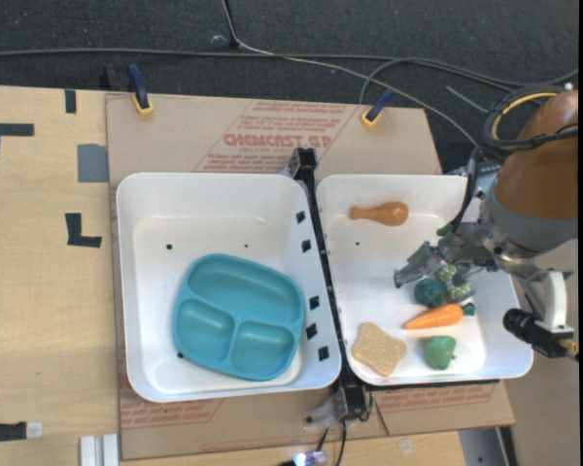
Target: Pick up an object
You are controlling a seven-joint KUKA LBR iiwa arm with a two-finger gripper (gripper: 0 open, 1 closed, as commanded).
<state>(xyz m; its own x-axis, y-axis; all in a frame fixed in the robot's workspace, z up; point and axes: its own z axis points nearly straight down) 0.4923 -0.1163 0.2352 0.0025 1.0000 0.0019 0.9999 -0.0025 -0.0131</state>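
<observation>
Where claw (429, 272) hovers, carrot (433, 317) points right.

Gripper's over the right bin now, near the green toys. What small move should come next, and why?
Probably a short straight descent. The gripper sits low in the right bin, right at the dark green toy, with the carrot just below it in the view. Nothing shows between its fingers, so no grasp is confirmed; lowering onto the green toy before closing seems the safest step.
</observation>
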